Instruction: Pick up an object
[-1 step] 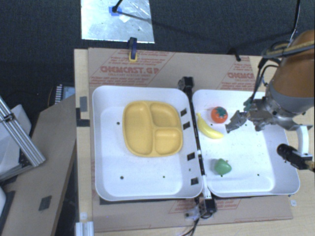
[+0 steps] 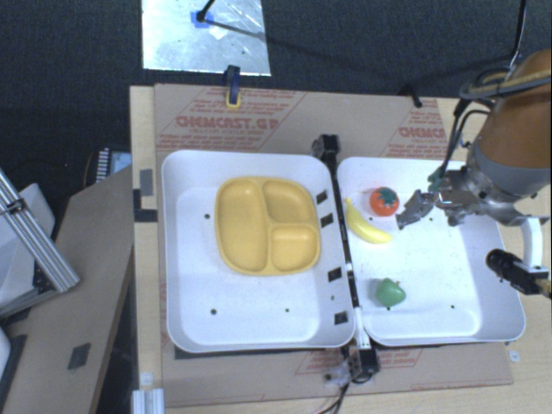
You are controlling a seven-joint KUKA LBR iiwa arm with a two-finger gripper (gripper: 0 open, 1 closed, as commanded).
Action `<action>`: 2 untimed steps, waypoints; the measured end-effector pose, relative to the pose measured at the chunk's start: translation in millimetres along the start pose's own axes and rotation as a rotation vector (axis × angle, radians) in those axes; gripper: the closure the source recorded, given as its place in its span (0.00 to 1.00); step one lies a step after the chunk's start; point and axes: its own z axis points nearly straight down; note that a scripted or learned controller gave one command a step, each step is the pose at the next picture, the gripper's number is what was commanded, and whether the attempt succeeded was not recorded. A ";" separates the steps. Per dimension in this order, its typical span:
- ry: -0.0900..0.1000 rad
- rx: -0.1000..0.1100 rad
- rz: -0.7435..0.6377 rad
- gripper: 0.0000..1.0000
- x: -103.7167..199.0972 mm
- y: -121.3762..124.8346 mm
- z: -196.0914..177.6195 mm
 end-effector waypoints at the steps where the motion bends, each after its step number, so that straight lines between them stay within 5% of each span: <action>1: 0.001 0.004 0.002 0.00 5.7 8.9 52.1; 2: 0.000 0.004 0.003 0.00 -1.9 8.2 97.6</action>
